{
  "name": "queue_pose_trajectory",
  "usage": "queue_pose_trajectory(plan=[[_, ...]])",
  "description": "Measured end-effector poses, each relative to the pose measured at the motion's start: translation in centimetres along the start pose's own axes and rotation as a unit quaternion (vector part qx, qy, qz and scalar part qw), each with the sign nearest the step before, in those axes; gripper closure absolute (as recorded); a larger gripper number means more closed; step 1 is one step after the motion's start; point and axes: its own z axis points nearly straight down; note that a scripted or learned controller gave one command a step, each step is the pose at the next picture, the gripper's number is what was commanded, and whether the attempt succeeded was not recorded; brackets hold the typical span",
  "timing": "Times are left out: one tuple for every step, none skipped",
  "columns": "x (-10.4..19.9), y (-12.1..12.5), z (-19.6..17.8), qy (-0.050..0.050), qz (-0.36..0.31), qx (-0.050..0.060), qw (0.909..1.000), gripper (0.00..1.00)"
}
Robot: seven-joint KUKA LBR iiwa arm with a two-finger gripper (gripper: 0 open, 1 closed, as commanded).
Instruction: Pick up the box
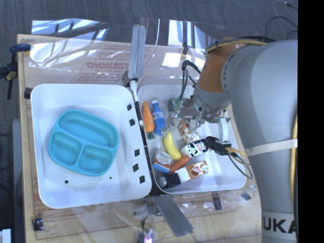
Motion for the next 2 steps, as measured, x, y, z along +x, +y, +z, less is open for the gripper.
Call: queue_pose_trajectory(plan=[[-1.1, 4.9, -2.2, 0.011, 0.127, -0.061, 0.9900, 0.00], [6.1, 2.3, -0.8, 0.005, 0.068, -0.072, 0.9951, 0.00]])
